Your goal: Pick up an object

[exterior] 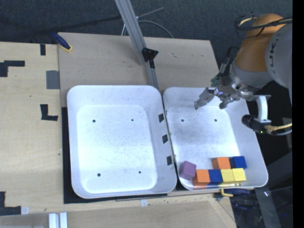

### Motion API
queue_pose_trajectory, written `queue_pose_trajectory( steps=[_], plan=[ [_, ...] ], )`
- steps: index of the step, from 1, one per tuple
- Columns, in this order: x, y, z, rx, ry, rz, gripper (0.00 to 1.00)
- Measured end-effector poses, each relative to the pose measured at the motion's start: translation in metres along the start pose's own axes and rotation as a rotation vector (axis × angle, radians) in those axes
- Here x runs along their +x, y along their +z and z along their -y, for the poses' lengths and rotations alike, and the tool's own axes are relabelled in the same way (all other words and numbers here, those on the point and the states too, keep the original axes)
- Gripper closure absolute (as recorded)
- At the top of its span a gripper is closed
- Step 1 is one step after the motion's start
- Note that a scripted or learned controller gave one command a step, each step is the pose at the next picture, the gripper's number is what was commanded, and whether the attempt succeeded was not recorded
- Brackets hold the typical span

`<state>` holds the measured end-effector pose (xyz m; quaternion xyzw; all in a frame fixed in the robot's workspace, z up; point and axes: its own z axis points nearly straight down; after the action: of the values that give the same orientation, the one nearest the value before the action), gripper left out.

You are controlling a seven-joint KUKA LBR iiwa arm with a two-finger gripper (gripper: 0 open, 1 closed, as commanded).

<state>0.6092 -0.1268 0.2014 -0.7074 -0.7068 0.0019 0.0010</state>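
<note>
Right now I see my gripper (212, 101) spread open with nothing between its fingers, above the far end of the right bin (247, 141); the blocks (219, 171) sit clustered at its near edge.

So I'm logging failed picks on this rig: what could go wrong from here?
The blocks sit packed together against the right bin's near wall, so the fingers may lack room and jam or nudge neighbours. The gripper, open, hangs near the far end, away from them. The purple block, slightly apart, looks easier.
</note>
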Motion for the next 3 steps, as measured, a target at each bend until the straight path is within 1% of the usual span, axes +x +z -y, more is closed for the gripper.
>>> queue_pose_trajectory(
  steps=[1, 2, 3],
  plan=[
    [-0.011, 0.021, 0.052, 0.003, 0.001, -0.001, 0.00],
    [0.043, 0.010, 0.071, -0.002, -0.006, -0.004, 0.00],
    [0.071, 0.010, 0.087, -0.001, -0.004, -0.002, 0.00]
  ],
)
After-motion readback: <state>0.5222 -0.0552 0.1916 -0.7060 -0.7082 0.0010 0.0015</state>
